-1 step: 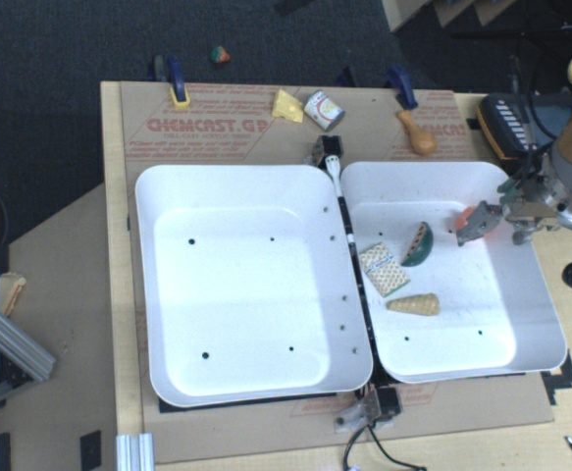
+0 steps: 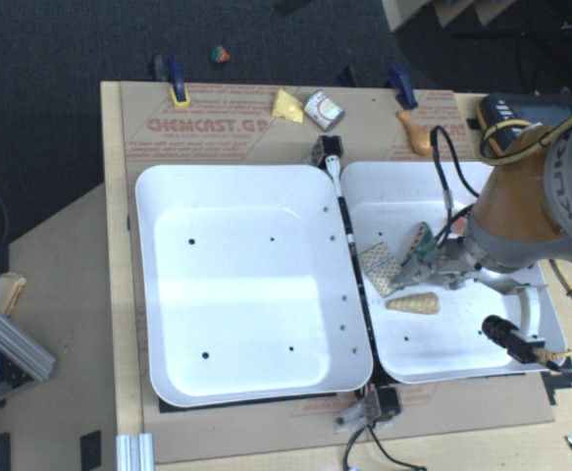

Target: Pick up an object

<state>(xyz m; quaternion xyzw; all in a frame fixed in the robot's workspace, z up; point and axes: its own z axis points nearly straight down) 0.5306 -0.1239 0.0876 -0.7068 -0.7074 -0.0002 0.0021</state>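
**Table** (image 2: 119, 263): pale board top with red lettering along the far edge. You have two shallow white bins on it, side by side, with their inner rims meeting.

**Left bin** (image 2: 153, 263): white, on the view's left.

**Right bin** (image 2: 393, 361): white, on the view's right. It holds the pickable things listed next.

**Patterned patch** (image 2: 379, 266): lies flat, close to the right bin's left wall.

**Tan cone** (image 2: 413, 304): lies on its side on the bin floor, just in front of the patterned patch, with its point toward the view's left.

**Arm** (image 2: 506, 204): grey with an orange band. It reaches in from the right over the right bin.

**Claw** (image 2: 431, 261): low over the middle of the right bin, just right of the patterned patch and just behind the tan cone. You cannot tell how wide it stands, nor whether it has hold of anything.

**Far edge of the table, outside the bins:**
- Yellow wedge (image 2: 287, 107).
- Small white box (image 2: 323, 110), just beside the wedge.
- Orange-tan piece (image 2: 415, 135), farther right.
- Two blue clamps (image 2: 177, 75), well apart.
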